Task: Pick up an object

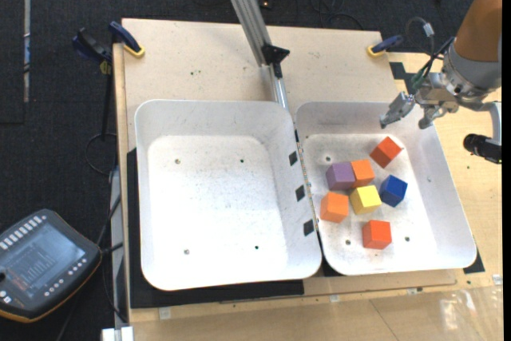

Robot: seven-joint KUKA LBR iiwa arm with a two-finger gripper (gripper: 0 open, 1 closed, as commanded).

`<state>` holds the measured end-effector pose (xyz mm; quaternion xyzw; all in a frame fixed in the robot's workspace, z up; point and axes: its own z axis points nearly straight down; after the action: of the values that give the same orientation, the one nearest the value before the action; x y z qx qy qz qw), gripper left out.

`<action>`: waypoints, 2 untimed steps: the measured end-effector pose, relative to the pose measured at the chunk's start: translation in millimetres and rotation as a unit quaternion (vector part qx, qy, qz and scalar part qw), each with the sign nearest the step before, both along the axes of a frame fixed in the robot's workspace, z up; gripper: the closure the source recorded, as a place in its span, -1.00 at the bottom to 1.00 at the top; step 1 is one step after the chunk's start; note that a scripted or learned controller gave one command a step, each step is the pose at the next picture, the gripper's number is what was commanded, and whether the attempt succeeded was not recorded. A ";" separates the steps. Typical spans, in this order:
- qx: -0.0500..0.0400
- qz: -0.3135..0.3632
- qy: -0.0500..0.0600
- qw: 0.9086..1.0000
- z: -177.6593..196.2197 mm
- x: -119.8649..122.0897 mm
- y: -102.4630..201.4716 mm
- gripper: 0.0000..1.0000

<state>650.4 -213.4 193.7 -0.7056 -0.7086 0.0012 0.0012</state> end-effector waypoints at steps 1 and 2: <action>0.000 -0.002 0.000 1.000 -45.0 -5.4 -2.9 -1.00; 0.000 -0.001 0.001 1.000 -98.8 -6.4 -1.6 -1.00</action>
<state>644.1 -215.0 94.9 -0.7066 -0.7077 0.0015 0.0019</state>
